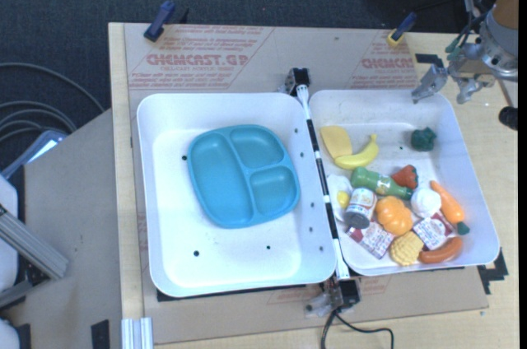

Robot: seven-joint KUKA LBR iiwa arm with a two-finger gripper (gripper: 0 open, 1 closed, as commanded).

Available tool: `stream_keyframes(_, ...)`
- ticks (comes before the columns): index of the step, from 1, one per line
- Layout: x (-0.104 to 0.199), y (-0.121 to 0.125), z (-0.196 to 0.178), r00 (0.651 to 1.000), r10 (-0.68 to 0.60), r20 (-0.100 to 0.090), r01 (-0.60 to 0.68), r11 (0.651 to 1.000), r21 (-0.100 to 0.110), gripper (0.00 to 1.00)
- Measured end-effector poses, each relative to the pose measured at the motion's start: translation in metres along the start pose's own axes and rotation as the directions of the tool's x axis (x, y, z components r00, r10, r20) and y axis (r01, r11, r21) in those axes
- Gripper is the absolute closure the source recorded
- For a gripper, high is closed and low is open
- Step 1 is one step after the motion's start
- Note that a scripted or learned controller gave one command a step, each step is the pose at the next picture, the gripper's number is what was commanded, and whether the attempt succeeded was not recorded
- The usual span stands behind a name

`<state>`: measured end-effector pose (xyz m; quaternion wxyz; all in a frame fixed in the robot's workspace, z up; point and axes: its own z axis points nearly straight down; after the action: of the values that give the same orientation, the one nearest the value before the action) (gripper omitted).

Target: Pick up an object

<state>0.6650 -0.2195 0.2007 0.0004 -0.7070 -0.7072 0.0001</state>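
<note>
My gripper (449, 86) hangs open above the far right corner of the right bin (478, 174), nothing between its two grey fingers. Below it in that bin lie a dark green broccoli piece (423, 139), a yellow banana (359, 155), a pale yellow slab (335, 139), a green bottle (382, 183), a small can (358, 207), an orange fruit (394, 215), a carrot (449, 204), a white egg-like piece (426, 200) and a sausage (439, 250). The broccoli is the nearest item, a little toward the front of the fingers.
The left bin (165, 240) holds a blue sectioned plate (243, 174). A black hinge strip (317, 166) runs between the two bins. Blue clamps (159, 20) (401, 28) grip the board at the back. Cables lie on the floor at left.
</note>
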Motion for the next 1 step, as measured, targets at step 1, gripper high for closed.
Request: stream_keyframes(1, 0.0047, 0.0012, 0.1188, 1.000, -0.005, -0.019, 0.005, 1.000, 0.013, 0.00)
